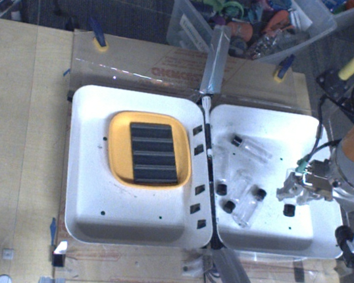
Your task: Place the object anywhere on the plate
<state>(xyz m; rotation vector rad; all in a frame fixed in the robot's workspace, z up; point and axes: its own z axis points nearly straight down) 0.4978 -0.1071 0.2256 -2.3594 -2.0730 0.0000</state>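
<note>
jaws can't be read from this angle; the gripper hangs over the right bin near its right side. 3 clear vials, perhaps more, lie left of it. yellow plate rests in the left bin.

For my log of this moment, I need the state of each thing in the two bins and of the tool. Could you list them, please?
Yellow plate: flat in the left bin, a black ridged block on it.
Black ridged block: lying on the plate.
Clear vials: lying on their sides in the right bin, scattered.
Tool: low over the right bin, holding nothing I can see.
</note>
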